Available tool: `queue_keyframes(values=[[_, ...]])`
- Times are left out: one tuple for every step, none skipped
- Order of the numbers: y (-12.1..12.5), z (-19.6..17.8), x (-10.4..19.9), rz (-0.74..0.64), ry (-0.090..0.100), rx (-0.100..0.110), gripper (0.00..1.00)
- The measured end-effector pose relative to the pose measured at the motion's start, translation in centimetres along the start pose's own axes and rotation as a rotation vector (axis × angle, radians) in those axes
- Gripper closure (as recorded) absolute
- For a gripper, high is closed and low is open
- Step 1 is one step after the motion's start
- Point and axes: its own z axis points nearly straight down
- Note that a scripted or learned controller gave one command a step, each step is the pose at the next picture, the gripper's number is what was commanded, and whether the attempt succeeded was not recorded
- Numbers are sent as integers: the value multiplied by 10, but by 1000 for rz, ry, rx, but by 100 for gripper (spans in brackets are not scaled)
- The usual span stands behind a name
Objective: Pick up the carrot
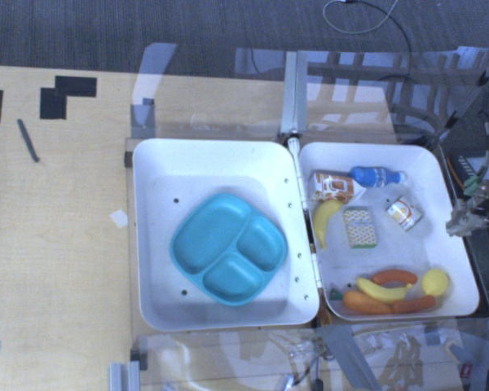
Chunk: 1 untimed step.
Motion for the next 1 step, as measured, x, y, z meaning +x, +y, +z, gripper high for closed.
queue_keyframes(values=[[7,-3,34,-137,1,2,100]])
